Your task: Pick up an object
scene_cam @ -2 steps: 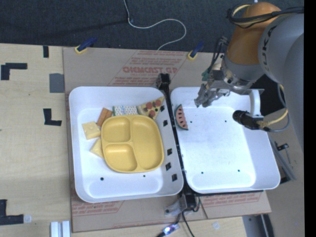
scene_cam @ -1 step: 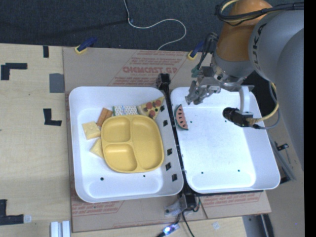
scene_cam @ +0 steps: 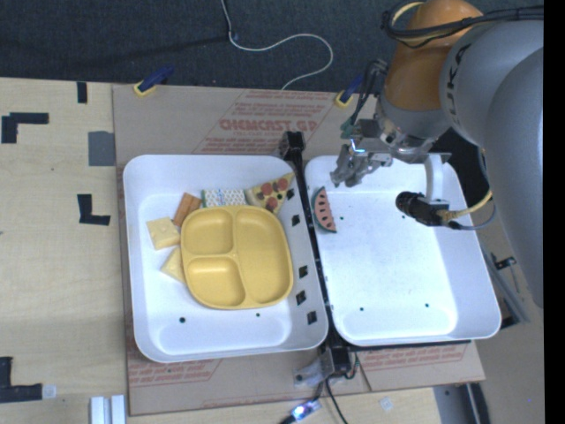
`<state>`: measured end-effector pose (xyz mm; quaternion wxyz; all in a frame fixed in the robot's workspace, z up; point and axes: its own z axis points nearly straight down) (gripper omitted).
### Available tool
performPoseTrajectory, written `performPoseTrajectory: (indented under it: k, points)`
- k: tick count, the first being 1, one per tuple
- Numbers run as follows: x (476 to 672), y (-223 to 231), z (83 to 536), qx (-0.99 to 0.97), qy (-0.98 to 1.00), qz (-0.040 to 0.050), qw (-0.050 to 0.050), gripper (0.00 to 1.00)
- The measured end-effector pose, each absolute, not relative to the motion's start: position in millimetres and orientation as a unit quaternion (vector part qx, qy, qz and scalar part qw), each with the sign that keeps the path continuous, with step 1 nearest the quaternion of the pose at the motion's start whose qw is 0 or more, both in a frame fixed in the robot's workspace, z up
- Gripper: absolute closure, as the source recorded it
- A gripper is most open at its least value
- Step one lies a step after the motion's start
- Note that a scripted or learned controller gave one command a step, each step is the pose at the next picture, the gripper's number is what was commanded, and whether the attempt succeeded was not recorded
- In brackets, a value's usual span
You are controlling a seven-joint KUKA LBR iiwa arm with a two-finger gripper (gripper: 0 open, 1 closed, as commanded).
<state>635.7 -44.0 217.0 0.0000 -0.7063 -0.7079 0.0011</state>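
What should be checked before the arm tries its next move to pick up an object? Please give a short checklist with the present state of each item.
1. Target in sight: the red watermelon-slice toy lies at the left wall of the right white bin: ok.
2. Target free of neighbours: nothing touches it except perhaps the wall: ok.
3. The two-finger gripper is above the target: not ok, it sits nearer the bin's far edge.
4. Finger opening: cannot tell.
5. Something already held: cannot tell.
6. The yellow divided plastic plate stays in the left white bin, out of the path: ok.
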Motion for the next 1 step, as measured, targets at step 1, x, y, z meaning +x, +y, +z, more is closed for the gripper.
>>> performPoseTrajectory:
  k: [1]
  points:
    - [635.6, -39.2, 234.3, -0.706, -0.708, -0.0002, 0.0, 1.0]
